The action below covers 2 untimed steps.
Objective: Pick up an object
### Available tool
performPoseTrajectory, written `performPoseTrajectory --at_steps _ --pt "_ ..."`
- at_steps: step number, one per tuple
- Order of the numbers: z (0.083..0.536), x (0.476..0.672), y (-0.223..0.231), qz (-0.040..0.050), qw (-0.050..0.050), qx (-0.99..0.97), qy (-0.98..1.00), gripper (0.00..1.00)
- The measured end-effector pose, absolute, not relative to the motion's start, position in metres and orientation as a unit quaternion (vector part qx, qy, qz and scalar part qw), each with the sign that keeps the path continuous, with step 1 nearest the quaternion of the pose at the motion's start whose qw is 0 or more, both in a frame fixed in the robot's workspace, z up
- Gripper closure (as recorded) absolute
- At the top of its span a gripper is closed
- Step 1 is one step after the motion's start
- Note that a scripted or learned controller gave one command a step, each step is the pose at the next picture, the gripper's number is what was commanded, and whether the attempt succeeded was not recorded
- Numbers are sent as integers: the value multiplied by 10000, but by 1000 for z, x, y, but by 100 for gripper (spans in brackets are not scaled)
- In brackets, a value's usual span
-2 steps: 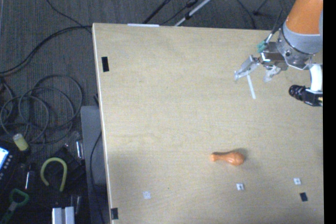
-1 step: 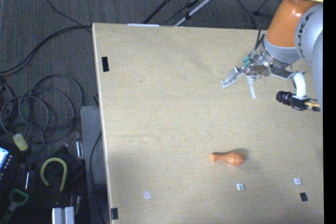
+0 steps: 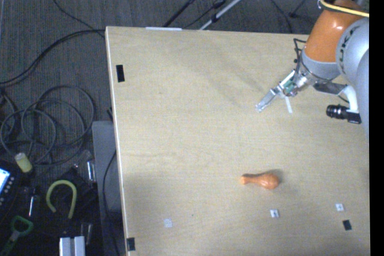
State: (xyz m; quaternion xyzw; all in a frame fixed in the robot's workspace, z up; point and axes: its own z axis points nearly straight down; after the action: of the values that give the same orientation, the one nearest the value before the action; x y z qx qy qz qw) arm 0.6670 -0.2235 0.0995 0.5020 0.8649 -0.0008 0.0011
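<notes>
My fingers (image 3: 275,98) at right of frame, above bare worktop (image 3: 180,129), spread slightly, nothing between them, touching nothing I can see. Orange pear-shaped toy (image 3: 261,180) lies lower right, well apart from me.

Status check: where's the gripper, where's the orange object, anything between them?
Gripper above the bench top, nothing between its fingers. Orange object lying on the bench, nearer the camera, untouched. Path between looks clear.

arm (image 3: 354,57): grey links | orange band | pale thin-fingered hand (image 3: 273,99)
</notes>
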Motion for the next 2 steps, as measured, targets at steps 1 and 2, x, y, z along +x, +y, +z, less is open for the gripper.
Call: performPoseTrajectory --at_steps 1,2 --pt "85 668 -218 -12 10 4714 8819 0" --pt "95 669 -218 -2 24 4721 8816 100"
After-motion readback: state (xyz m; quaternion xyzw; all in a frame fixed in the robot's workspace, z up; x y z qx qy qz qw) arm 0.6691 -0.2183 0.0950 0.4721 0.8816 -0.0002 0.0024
